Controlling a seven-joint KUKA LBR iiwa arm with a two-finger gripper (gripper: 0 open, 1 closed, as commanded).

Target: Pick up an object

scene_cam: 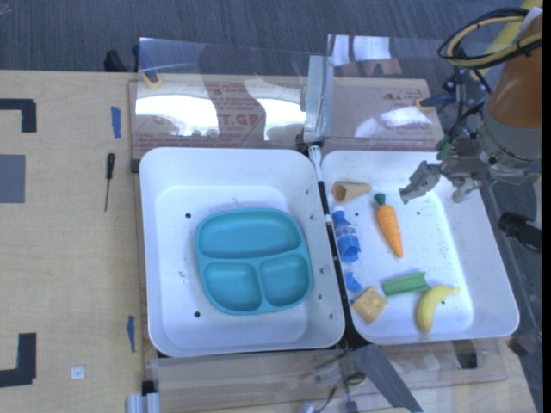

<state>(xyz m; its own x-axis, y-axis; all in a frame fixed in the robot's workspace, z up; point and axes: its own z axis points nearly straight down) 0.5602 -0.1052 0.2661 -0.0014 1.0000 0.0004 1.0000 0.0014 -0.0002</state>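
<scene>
The right bin [482,256] holds several toy foods: an orange carrot [389,226], a yellow banana [433,305], a green stick [404,283], a tan cube [369,304], a tan cone-like piece [350,191] and a blue bottle [346,236]. My gripper [441,181] hovers over the far right part of this bin, up and to the right of the carrot. Its two grey fingers are spread apart with nothing between them.
The left bin [164,196] carries a teal divided plate [253,259]. A clear plastic wall [284,93] stands behind both bins. A small blue scrap [354,281] lies near the divider. A screwdriver [108,179] rests on the wooden bench to the left.
</scene>
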